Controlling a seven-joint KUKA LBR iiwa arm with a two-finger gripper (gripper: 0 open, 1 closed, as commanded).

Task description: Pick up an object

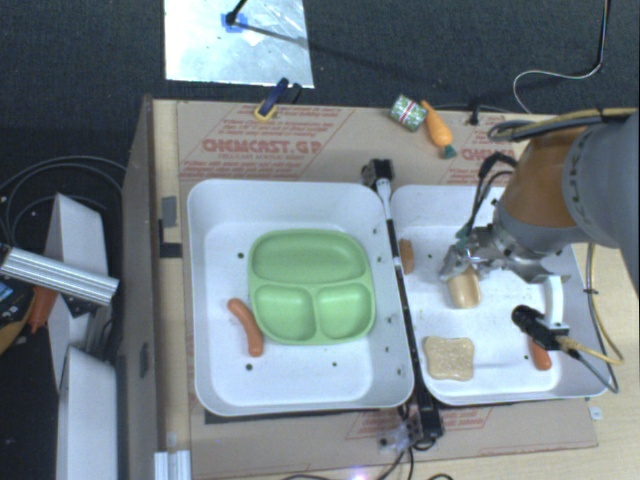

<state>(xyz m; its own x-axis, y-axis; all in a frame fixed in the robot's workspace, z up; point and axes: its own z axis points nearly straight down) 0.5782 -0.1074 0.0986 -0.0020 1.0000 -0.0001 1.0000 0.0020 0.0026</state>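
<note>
I am lowering my claw [462,266] onto the small tan rounded bread-like piece [463,290] lying mid-way in the right white bin [430,208]; how far it is parted I cannot tell. It is probably light, stiff and smooth, best pinched across its narrow sides.

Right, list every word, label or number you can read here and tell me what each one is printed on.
"CHEMCAST GP": red print on the brown protective sheet behind the left bin.
More red print on the same sheet behind the right bin, too broken up and hidden to read.
Faint repeats of the red print near the sheet's front edge, too blurred to read.
The small can carries a label, too small to read.
</note>
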